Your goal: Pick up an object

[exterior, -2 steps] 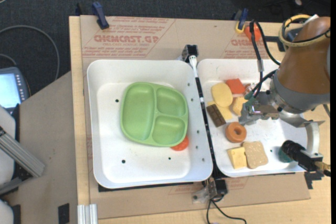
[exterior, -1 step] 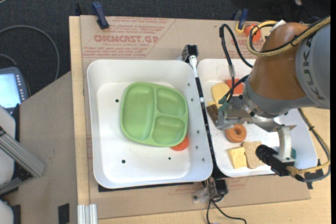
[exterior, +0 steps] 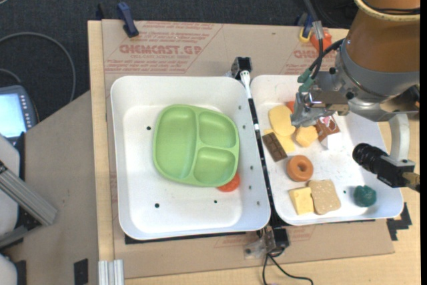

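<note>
My gripper hangs low over the upper middle of the right bin, right above a cluster of toy food. A pale yellow piece lies just left of it and a yellow-orange piece just below it. A red and white item sits to its right. Lower in the bin lie a brown bar, an orange donut, a yellow cheese slice, a tan toast slice and a dark green piece.
The left bin holds a green divided plate with a red-orange piece poking out under its lower right edge. A black rod runs along the divide between the bins. The arm's black attachment overhangs the right bin's right side.
</note>
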You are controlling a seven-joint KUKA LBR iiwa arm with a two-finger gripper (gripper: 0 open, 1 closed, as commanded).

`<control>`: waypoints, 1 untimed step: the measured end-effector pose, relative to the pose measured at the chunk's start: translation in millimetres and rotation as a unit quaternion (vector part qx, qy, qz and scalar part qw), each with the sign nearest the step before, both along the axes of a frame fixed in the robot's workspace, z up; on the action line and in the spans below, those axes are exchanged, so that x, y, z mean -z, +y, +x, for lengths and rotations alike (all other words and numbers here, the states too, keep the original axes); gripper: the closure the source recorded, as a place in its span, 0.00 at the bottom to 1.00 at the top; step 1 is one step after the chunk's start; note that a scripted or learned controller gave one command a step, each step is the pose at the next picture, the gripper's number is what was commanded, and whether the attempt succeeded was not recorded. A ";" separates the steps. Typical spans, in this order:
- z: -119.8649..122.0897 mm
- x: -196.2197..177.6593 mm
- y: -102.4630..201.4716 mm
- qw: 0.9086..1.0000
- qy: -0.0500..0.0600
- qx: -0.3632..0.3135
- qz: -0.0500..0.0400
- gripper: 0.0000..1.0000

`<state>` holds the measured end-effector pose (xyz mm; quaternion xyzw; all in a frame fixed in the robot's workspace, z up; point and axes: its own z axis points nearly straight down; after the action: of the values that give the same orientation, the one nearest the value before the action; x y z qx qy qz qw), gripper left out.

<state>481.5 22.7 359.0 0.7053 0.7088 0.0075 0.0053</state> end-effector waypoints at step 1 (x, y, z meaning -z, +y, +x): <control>-4.8 110.9 85.6 1.000 0.015 -0.002 -0.001 1.00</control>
<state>476.7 108.2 248.1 0.7041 0.7101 -0.0040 -0.0045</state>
